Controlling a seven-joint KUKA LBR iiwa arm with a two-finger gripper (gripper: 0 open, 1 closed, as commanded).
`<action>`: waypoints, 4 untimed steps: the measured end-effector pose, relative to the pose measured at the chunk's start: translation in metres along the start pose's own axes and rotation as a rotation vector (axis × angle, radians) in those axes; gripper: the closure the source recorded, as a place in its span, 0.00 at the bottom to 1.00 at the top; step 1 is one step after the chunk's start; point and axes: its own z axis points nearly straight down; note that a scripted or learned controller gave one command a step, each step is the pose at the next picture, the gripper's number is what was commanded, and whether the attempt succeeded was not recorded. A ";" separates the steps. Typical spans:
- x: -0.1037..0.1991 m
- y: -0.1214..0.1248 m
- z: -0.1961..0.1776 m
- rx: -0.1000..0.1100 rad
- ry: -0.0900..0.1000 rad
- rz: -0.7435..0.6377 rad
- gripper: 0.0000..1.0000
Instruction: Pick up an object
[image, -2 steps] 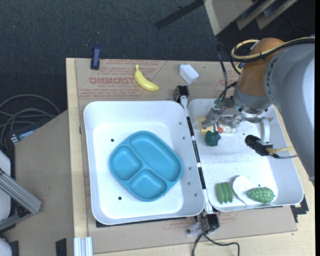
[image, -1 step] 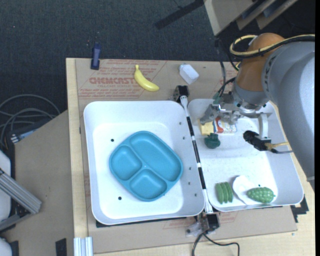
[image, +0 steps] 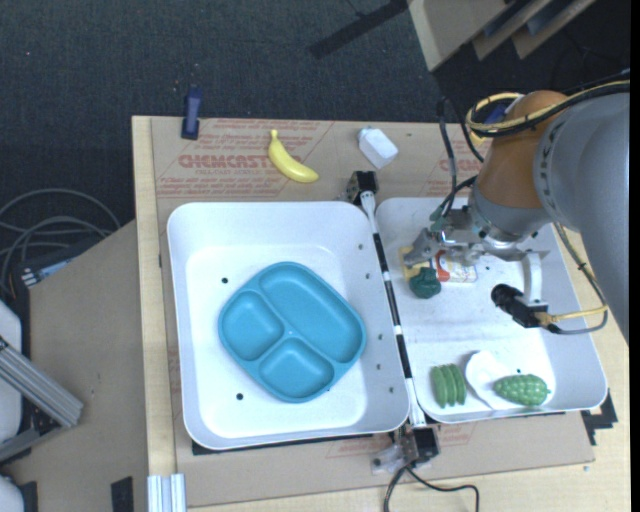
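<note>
Grey arm (image: 590, 150) with its orange band reaches in over the counter's right edge; the counter (image: 150, 300) carries two white bins side by side; the left bin (image: 190, 240) holds a blue divided tray (image: 290, 330) at its middle; the right bin (image: 570, 350) holds a green knobbly object (image: 520, 388) on a white piece near its near right corner, a ribbed green piece (image: 448, 384) beside it, and a dark green object (image: 426, 284) near its left wall; the gripper (image: 438, 255) hangs just above that dark green object; whether its fingers are open or closed cannot be told; a yellow banana (image: 290, 160) and a white block (image: 378, 148) lie by the counter's far edge.
</note>
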 end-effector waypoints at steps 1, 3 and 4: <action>0.001 0.042 0.003 0.019 0.003 0.000 0.00; 0.004 -0.039 -0.004 0.017 0.004 0.003 1.00; 0.069 -0.043 -0.095 0.015 0.005 0.000 1.00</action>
